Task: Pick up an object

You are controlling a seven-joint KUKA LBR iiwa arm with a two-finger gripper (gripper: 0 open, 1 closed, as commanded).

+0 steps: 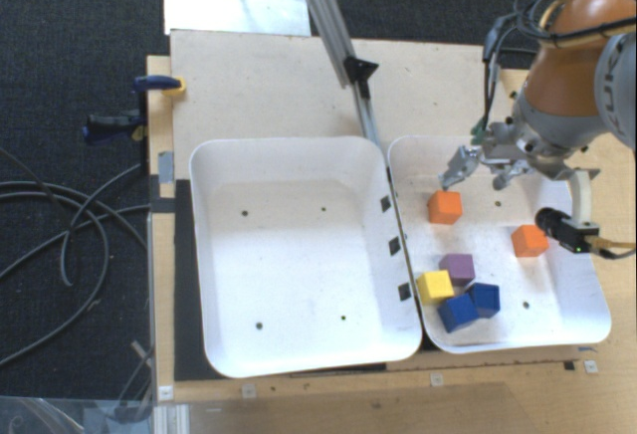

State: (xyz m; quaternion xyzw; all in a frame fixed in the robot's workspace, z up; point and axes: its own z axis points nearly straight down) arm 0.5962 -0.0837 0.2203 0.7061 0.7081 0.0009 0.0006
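Jaws spread apart and holding nothing, the gripper [482, 169] hangs over the right bin [587, 308], just above and right of an orange cube [445, 207]. Likely failure: a descent off-centre would nudge that cube aside rather than straddle it.

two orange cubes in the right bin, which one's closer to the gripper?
The orange cube nearer the divider, just below the gripper. The other orange cube sits farther off toward the bin's right side, beside a black fitting.
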